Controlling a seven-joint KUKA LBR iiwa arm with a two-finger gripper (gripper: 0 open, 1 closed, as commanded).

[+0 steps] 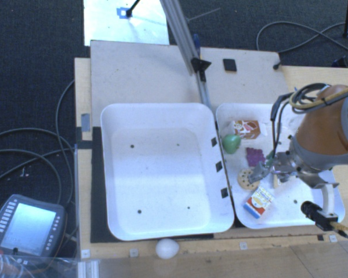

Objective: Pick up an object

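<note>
One fixed camera looks down at a slant over both bins (162, 112).

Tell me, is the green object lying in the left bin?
No, the green object lies in the right bin, near its left wall, beside a small carton.

Robotics lab: teach pendant (28, 227), floor cables (40, 155), bench-mounted bins (156, 172).

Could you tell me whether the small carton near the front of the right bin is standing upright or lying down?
Lying down: the carton rests flat on the right bin floor, printed face up.
</note>
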